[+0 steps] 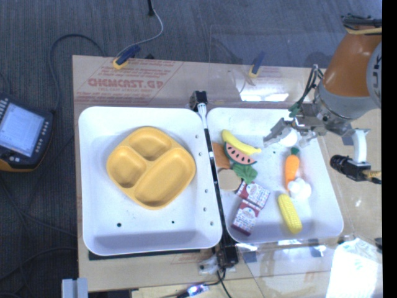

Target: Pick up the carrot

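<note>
The carrot (pixel 291 168) lies in the right bin (pixel 332 194), orange with a green top pointing to the far side, close to the bin's right wall. My gripper (pixel 290 135) hangs just beyond the carrot's green end, above the bin's far right part. Its two grey fingers (pixel 273 132) are spread apart and open. A small white object (pixel 288 139) lies under the gap between them; nothing is gripped. The carrot rests free on the bin floor.
The right bin also holds a banana (pixel 240 143), a watermelon slice (pixel 239 156), a green leafy piece (pixel 247 172), two red cartons (pixel 249 207), a corn cob (pixel 289 212) and a white lump (pixel 301 189) touching the carrot's near tip. The left bin (pixel 93 228) bears a yellow divided plate (pixel 151 166).
</note>
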You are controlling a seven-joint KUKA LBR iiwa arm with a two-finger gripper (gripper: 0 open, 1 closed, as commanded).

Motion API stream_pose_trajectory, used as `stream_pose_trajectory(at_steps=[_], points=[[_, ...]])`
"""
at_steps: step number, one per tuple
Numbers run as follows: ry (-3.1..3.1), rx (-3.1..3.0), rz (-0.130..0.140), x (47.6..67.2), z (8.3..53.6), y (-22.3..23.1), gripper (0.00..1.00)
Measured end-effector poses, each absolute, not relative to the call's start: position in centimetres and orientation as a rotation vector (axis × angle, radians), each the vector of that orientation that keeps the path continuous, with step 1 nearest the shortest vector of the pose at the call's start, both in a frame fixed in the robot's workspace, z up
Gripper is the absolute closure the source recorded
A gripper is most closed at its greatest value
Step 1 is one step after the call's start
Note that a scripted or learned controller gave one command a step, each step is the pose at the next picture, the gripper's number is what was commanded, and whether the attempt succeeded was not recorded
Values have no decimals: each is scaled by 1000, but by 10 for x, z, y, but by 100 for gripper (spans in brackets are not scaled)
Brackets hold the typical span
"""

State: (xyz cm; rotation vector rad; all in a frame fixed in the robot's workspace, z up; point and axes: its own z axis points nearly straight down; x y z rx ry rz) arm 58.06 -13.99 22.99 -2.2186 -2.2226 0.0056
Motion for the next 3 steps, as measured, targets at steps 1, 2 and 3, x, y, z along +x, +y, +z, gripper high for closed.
stream_pose_trajectory(at_steps=[1, 2, 3], points=[[-1976, -2442, 0, 566, 104, -196, 0], [-1973, -2440, 8, 564, 111, -197, 100], [-1566, -2726, 2, 579, 212, -174, 100]])
